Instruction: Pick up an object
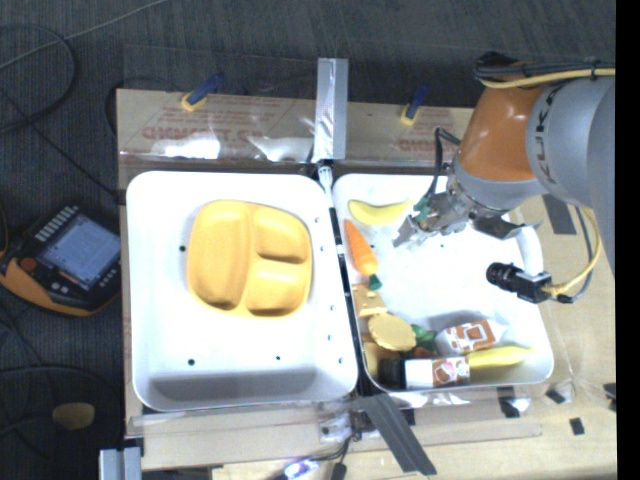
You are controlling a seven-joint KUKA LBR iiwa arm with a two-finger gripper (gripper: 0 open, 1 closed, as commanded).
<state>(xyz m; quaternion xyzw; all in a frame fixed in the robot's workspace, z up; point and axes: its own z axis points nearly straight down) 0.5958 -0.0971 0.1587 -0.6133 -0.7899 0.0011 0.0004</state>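
The right white bin (470, 278) holds a yellow banana-like piece (375, 209) at its top left, an orange carrot (360, 247) along its left wall, and a round tan item (390, 331), a small carton (467, 337), a dark bottle (430, 372) and a long yellow piece (505, 358) near its front. My gripper (422, 220) hangs low over the upper part of this bin, just right of the banana-like piece. Nothing shows between its fingers.
The left white bin (160, 348) holds a yellow divided tray (250, 256). A metal divider post (331, 108) rises between the bins at the back. A handheld controller (62, 258) lies on the floor to the left. The arm's black fitting (515, 278) overhangs the right bin.
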